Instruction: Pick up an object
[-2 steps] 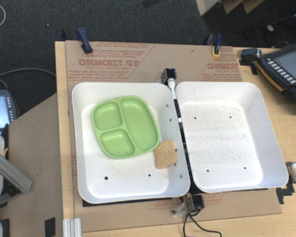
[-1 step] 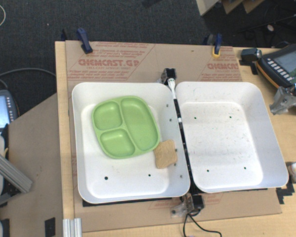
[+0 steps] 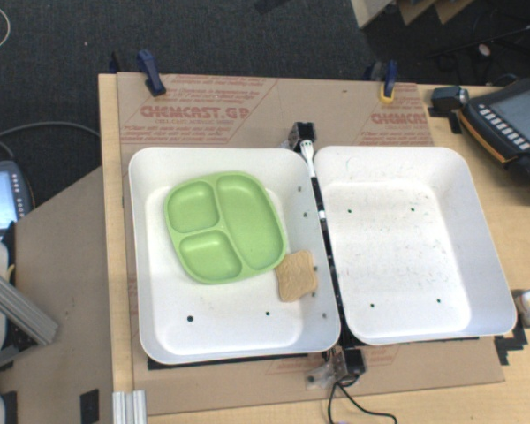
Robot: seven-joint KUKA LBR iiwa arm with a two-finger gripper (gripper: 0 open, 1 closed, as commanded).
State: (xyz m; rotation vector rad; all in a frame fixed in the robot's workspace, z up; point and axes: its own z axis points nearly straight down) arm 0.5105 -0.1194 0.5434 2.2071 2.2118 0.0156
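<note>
Two shallow white bins sit side by side on a brown sheet (image 3: 247, 104) that covers the counter (image 3: 71, 254). Red print on that sheet reads "CHEMCAST" above the left bin (image 3: 159, 307), with a further letter or two after it that look like "GP". The same word shows again, partly cut off, above the right bin (image 3: 397, 254). The smaller lines of print around both are too fine to read. A blue clamp (image 3: 150, 71) and a yellow-and-blue clamp (image 3: 389, 79) grip the sheet's far edge. A small black clip (image 3: 302, 135) sits at the far end of the seam between the bins. In the left bin lies a green plate (image 3: 225, 228) with three compartments, flat and turned at a slant. A tan, rough-edged square piece (image 3: 296, 276) lies just beside the plate's near right corner, close to the bin's right wall. I cannot tell if it touches the plate. The right bin's floor carries only small dark specks. Whether the hand is open or closed cannot be told.
</note>
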